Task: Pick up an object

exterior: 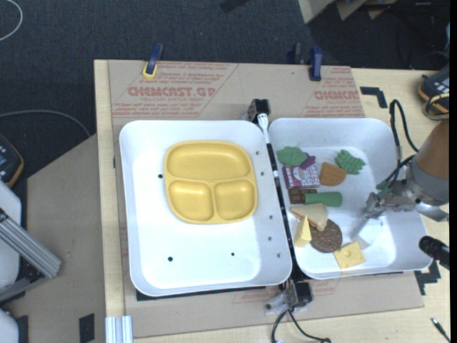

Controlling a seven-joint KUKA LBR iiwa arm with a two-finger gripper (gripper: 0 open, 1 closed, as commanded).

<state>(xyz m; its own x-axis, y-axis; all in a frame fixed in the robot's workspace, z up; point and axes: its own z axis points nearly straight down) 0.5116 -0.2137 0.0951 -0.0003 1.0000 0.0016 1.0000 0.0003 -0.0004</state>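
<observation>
The right bin (371,131) holds several toy foods: a green leafy piece (291,156), another green piece (350,161), an orange piece (332,174), a purple packet (308,170), a green strip (325,199), a brown round cookie (327,239), a yellow wedge (303,229) and a yellow holed cheese square (349,255). My gripper (373,207) hangs low over the right side of this bin, on bare floor to the right of the food pile. It sits about a hand's width above the cheese square and touches none of the items.
A yellow three-compartment plate (211,181) lies in the left bin (143,249). The grey arm (432,170) enters from the right over the right bin's rim. Blue and yellow clamps (151,63) hold the board at the back.
</observation>
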